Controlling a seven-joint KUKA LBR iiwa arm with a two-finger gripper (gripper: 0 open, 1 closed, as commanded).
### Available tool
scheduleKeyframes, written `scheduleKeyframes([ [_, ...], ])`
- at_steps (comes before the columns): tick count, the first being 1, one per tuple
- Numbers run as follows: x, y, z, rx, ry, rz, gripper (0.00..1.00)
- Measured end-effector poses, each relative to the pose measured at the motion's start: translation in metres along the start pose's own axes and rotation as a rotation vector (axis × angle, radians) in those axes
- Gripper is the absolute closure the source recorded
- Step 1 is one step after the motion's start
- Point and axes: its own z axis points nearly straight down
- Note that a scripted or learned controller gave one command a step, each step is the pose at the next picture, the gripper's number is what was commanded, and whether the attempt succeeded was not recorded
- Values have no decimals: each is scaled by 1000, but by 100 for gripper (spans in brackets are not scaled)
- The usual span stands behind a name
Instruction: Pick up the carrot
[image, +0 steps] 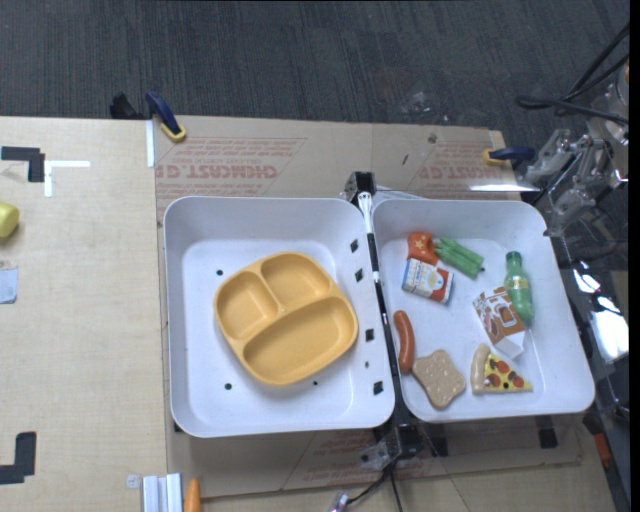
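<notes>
The carrot (443, 250) lies in the right bin (560, 330) beside a juice carton (427, 280); the pincer (590, 160) hangs at the bin's far right corner, its state impossible to tell.

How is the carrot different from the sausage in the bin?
The carrot has an orange-red body with a green leafy top; the sausage is one reddish-brown colour all over. The carrot lies slanted near the far side of the right bin, while the sausage lies lengthwise along its left wall, nearer the camera. The carrot touches a small carton; the sausage lies beside a bread slice. Both are toy foods lying flat.
</notes>
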Motion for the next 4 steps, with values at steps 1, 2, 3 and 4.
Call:
scheduleKeyframes([
  [1, 50, 68, 113, -1, 1, -67, 0],
  [2, 102, 114, 199, -1, 1, -10, 0],
  [3, 102, 188, 99, 0, -1, 201, 0],
  [4, 120, 242, 99, 0, 1, 40, 0],
])
